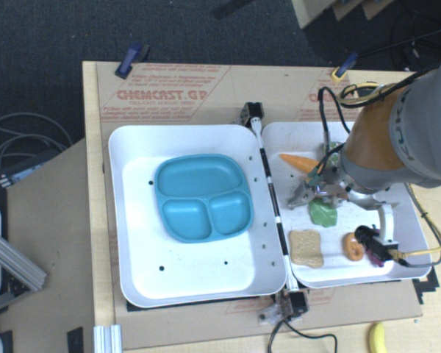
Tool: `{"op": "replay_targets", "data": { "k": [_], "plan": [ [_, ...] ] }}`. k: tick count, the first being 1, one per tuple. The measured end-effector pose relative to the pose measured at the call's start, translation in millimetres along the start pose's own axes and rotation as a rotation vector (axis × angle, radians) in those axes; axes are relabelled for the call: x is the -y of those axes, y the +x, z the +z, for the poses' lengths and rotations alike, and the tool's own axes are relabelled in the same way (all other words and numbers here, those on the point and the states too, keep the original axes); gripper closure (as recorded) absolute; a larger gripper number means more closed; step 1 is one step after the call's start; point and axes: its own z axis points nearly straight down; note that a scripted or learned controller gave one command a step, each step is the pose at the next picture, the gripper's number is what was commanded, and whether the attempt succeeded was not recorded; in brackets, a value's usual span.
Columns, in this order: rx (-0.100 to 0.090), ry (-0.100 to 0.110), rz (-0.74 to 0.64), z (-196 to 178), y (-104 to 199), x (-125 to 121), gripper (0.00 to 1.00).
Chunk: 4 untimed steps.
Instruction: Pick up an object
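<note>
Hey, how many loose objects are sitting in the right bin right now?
4. An orange carrot at the far side, a green piece mid-bin beside the gripper, a tan slice near the front, an orange piece front right. The arm may hide more.

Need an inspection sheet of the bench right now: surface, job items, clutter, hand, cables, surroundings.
Surface: brown board bearing two white bins, left bin and right bin, side by side.
Job's things: in the right bin, orange carrot, green piece, tan slice, small orange item. Left bin holds a blue divided tray.
Clutter: blue clips on the board's far edge; yellow item at the near edge.
Hand: hand low over the right bin, just above the green piece; finger state hidden.
Cables: black cable on the arm; loose cables on the floor at left.
Surroundings: dark carpet.
</note>
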Motion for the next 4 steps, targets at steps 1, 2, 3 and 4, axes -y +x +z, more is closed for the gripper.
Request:
{"op": "replay_targets", "data": {
  "k": [1, 2, 3, 4],
  "plan": [
    [0.002, -0.004, 0.0, -11.2, -0.7, -1.1, 1.0],
    [0.002, -0.003, 0.0, -10.9, -0.7, -0.9, 0.0],
    [0.0, 0.003, 0.001, 0.1, -6.4, 0.9, 0.0],
    [0.001, -0.001, 0.0, -10.8, -6.5, -0.1, 1.0]
  ]
}}
